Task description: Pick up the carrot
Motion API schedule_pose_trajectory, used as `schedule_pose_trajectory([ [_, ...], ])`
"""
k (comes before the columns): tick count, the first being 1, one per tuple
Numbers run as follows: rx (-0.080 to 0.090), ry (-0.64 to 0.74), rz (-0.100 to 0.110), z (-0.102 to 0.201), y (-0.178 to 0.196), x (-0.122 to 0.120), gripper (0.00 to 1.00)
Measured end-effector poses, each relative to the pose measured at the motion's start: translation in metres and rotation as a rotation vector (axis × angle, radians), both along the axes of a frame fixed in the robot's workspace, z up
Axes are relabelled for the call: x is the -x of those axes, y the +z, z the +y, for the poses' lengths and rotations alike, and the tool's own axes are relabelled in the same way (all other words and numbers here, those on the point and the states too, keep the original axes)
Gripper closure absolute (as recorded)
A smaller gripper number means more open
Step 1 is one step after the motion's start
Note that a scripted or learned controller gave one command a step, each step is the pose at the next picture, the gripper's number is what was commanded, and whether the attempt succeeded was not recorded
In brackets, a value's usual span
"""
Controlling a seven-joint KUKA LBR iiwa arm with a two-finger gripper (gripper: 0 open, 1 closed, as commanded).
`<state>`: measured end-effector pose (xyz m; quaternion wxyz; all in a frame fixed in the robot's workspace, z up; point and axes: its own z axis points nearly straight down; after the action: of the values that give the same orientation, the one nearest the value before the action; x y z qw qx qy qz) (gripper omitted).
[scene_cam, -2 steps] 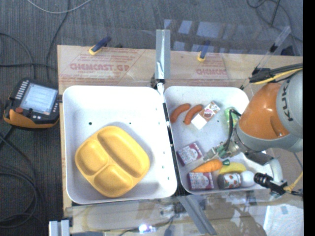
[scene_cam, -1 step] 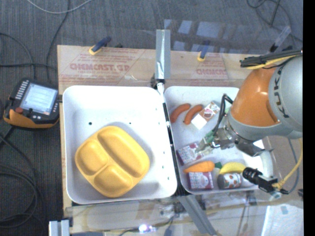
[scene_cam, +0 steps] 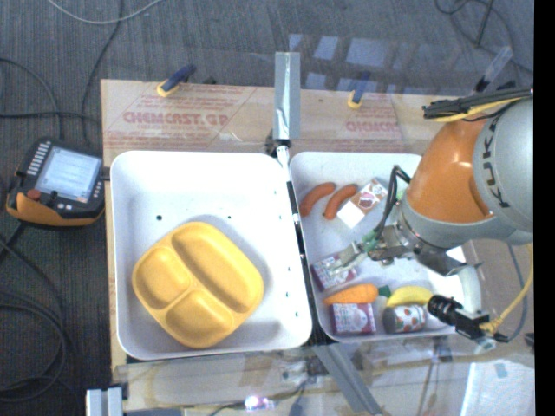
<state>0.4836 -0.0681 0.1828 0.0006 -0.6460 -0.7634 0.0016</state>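
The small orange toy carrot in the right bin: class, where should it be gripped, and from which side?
Probably the middle of the small orange toy carrot, from above. It lies flat, lengthwise across the bin, with packets close behind and in front, so closing across its narrow width looks most workable.

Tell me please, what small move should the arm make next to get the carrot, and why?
Probably move the gripper down-image and lower it. The carrot lies toward the near edge of the right bin, beside a banana, and the gripper hovers nearer a small packet above it.
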Motion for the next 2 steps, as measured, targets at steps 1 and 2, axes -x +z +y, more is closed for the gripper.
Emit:
schedule_pose_trajectory([
  [1,0.000,0.090,-0.010,-0.0712,-0.0918,-0.0024,0.00],
  [2,0.000,0.091,-0.015,-0.0702,-0.0823,-0.0044,1.00],
])
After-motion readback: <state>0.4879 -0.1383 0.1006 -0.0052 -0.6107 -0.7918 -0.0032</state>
